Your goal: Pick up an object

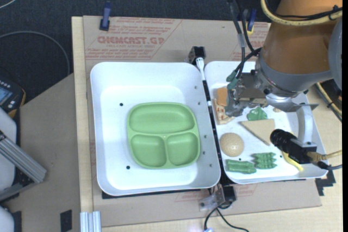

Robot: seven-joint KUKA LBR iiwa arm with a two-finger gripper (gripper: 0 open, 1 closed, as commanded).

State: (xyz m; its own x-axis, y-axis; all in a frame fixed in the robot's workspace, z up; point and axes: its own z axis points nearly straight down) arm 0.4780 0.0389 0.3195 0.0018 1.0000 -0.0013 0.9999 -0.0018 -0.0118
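My gripper (234, 107) is low over the far left part of the right bin (283, 175), under the orange-banded wrist. It hangs right beside an orange-brown block (221, 98) that lies against the bin's left wall; whether it touches the block is hidden. A small green piece (257, 114) lies just right of the gripper. A tan wedge (260, 129) sits in front of it. Nearer the front lie a round beige ball (232, 144) and two green toys (240, 166) (265, 160).
The left bin (106, 117) holds a green divided plate (162, 135) in its middle. A black clip (197, 54) sits at the far end of the ridge between the bins. Brown cardboard (130, 35) lies under both bins.
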